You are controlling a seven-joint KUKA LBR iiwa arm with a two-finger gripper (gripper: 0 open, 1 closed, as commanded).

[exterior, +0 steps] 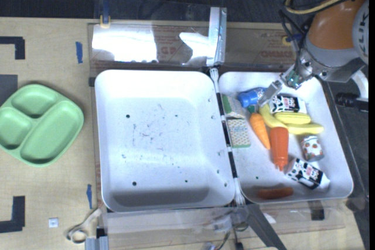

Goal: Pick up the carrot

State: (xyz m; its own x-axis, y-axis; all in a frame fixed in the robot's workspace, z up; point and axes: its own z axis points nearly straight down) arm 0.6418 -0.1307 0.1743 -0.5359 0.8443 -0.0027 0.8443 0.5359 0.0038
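Carrot [259,130] lies in the right bin [340,184], roughly mid-bin toward its left side, tilted, tip pointing down-right. Not lifted, nothing gripping it. Right beside it, touching or nearly: an orange-red bottle-like thing [279,147] on its right; could be mistaken for the carrot, similar colour. Banana [293,120] just above/right of both. Blue item [252,96] up by the carrot's top end. Small patterned box [237,130] to the left against the bin wall. Two black-and-white cartons, one [287,104] near the top, one [307,173] low right; a small round item [312,148] betw. them; a reddish sausage-like thing [274,192] at the bottom edge.

Gripper [274,91] sits at the top of the right bin, over the blue item, above and a bit right of the carrot, apart from it. Whether it's released or clenched: cannot tell, too blurry/small. Nothing seen held.

Left bin [117,91] next door, green divided plate [38,124] far left on the worktop [47,196].

Progress: early. Approach only; descent over carrot, grasp and lift all left. Clutter is tight, so wrong-item grab looks like the main risk.
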